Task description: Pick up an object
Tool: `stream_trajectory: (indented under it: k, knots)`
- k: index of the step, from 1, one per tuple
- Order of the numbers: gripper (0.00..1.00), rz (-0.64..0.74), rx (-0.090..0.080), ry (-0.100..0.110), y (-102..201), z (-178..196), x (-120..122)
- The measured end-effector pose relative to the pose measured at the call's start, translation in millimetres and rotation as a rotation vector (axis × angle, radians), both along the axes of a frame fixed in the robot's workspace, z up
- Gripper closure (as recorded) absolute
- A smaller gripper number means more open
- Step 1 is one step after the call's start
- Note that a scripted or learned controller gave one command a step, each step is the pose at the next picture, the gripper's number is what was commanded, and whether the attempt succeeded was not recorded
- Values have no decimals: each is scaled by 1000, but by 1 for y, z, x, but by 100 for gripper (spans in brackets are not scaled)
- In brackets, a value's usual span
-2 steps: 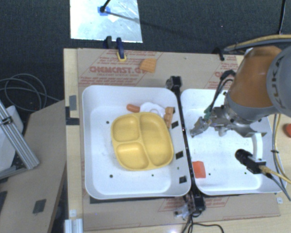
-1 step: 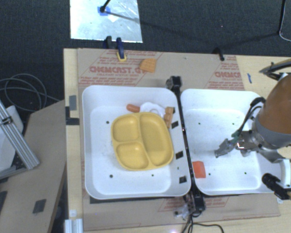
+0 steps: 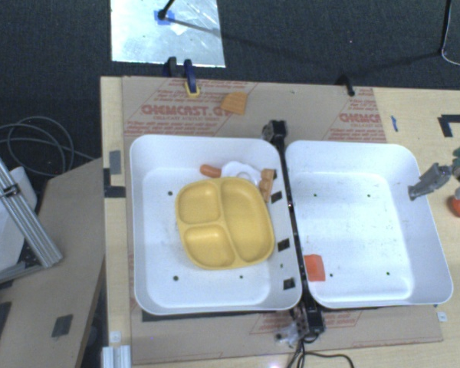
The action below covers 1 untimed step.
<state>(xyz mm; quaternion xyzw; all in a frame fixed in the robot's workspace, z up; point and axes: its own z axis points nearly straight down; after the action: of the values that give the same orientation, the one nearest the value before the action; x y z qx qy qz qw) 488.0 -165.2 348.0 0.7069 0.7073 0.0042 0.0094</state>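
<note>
The gripper [image 3: 432, 181] shows at the right edge, grey fingers pointing left and slightly down; nothing sits between them; the arm lies mostly out of frame.

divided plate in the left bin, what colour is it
Yellow. The divided plate shows best in the camera view.

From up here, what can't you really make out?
- Gripper, camera view: cut off by the right edge, too blurred to read its fingers.
- White object, camera view: partly hidden behind the yellow divided plate.
- Orange block, small orange piece: too small to identify.
</note>
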Motion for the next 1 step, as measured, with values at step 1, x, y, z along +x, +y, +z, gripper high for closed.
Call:
stream_trajectory:
  k: [1]
  knots:
    - [100, 6, 4, 12, 3, 2, 0]
